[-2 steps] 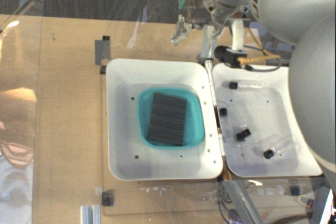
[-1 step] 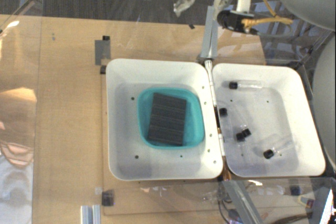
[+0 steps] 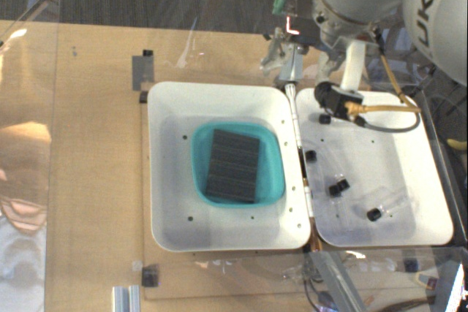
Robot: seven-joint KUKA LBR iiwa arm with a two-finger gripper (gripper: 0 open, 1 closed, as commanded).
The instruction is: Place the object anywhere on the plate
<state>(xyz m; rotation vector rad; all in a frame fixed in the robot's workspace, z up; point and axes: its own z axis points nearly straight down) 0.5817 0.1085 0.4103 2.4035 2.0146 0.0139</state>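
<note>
Dark ribbed rectangular block (image 3: 233,166) lies on teal square plate (image 3: 272,168), left bin centre; claw (image 3: 292,62) state unclear; descending could dislodge block.

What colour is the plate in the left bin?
Teal, seen in the camera view: the plate under a dark ridged block.

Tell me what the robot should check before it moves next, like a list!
1. Plate in left bin: ok, teal plate sits in the middle.
2. Object on plate: ok, a dark ribbed block already lies flat on it.
3. Block fully inside the rim: ok.
4. Hand clear of the plate: ok, it is up near the bins' far edge.
5. Hand holding anything: cannot tell.
6. Right bin: small black bits lie loose; not ok if they matter.
</note>
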